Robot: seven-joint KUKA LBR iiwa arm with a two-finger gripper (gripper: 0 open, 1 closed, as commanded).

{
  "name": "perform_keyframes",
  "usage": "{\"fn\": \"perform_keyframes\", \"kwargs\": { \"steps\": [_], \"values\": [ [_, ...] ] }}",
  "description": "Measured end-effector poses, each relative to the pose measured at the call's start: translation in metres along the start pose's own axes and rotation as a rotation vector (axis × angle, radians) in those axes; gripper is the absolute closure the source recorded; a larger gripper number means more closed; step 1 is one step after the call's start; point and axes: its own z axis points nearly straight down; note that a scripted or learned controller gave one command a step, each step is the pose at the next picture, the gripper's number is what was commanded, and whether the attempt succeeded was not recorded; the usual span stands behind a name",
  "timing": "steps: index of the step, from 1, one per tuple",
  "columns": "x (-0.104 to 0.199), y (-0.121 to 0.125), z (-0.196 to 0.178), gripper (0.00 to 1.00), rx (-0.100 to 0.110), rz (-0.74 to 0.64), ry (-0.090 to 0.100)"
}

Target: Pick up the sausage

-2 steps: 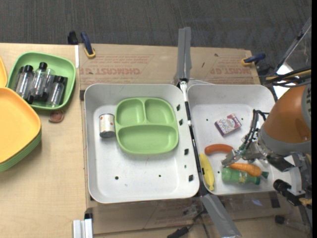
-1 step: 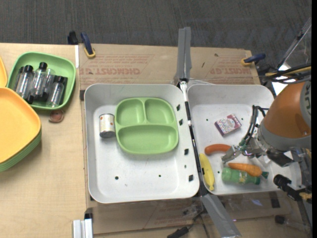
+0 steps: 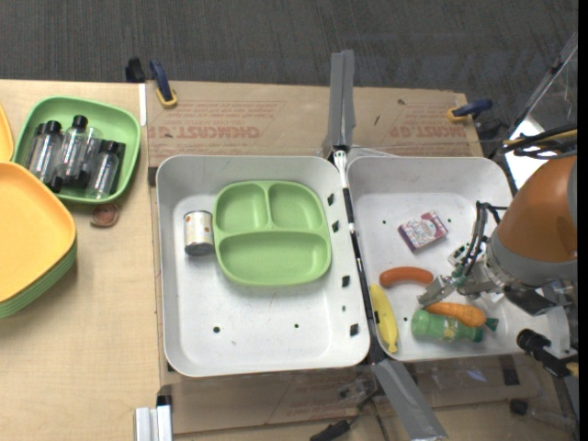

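Inside the right bin (image 3: 367,177) lie sausage (image 3: 405,276), banana (image 3: 384,318), carrot (image 3: 455,312); whether fingers (image 3: 437,291) are open, cannot tell.

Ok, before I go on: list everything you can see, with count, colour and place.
bins: two, white, side by side on the bench
divided plate: one, green, left bin
can: one, silver, left bin, beside the plate
sausage: one, orange-red, right bin
banana: one, yellow, right bin, left edge
carrot: one, orange, lying on the green bottle
packet: one, pink-white, right bin
tray of bottles: one, green, far left
gripper: one, grey, right of the sausage
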Motion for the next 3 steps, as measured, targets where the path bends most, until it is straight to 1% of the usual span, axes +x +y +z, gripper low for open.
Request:
{"fn": "perform_keyframes", "kwargs": {
  "steps": [1,2,3],
  "values": [
    [-0.014,-0.005,0.0,0.0,-0.001,-0.025,0.0],
    [0.009,-0.001,0.0,0.0,0.0,-0.051,0.001],
    [0.008,-0.001,-0.008,1.0,0.0,-0.05,0.0]
  ]
}}
